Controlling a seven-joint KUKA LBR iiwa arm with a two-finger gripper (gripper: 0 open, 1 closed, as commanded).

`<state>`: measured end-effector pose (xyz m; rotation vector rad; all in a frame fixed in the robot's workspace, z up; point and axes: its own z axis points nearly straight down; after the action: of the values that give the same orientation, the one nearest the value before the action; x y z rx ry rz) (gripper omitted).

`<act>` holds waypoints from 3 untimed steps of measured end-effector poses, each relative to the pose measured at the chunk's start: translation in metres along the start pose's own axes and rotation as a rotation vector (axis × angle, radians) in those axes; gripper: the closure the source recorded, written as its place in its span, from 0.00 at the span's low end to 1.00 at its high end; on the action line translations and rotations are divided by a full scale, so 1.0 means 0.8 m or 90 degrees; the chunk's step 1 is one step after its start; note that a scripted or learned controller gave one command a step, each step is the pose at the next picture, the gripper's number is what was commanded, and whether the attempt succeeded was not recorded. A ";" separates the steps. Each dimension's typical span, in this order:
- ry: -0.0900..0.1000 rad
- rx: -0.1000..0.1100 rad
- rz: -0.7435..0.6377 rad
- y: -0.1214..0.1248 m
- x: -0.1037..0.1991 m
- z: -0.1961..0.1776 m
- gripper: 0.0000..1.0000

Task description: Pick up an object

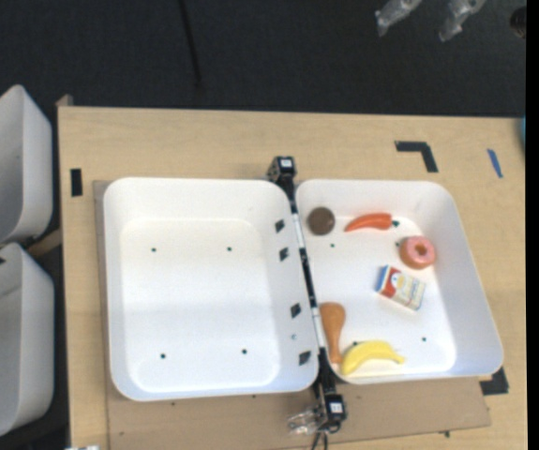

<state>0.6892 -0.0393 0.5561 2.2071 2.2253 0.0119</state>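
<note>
1. The gripper (430, 6) hangs at the top right of the view, high over the dark floor beyond the bench (203, 139); its two pale fingers (398, 7) stand apart with nothing between them, so the jaws are open and hold nothing.
2. The right bin (471, 298) holds every loose object; the gripper is well apart from all of them.
3. Along its far wall lies a small brown round piece (321, 220), near the divider, and beside it an orange-red chili pepper (370, 222) lying crosswise.
4. A pink frosted doughnut (417, 252) sits near the right wall; just below it a small white, red and blue carton (400, 287) lies tilted.
5. At the near end an orange-brown piece, shaped like a drumstick, (331, 324) lies against the divider; a yellow banana (371, 355) curves just beside it, the two about touching.
6. The left bin (194, 289) shows its white floor with a few small dark dots.
7. Black clips (281, 168) sit where the two bins meet, at the far and near ends.
</note>
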 end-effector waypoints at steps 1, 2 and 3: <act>-0.002 0.005 0.004 0.000 -0.006 0.006 0.00; -0.002 0.005 0.004 0.000 -0.006 0.006 0.00; -0.002 0.005 0.004 0.000 -0.006 0.006 0.00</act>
<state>0.6890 -0.0444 0.5517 2.2171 2.2207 0.0002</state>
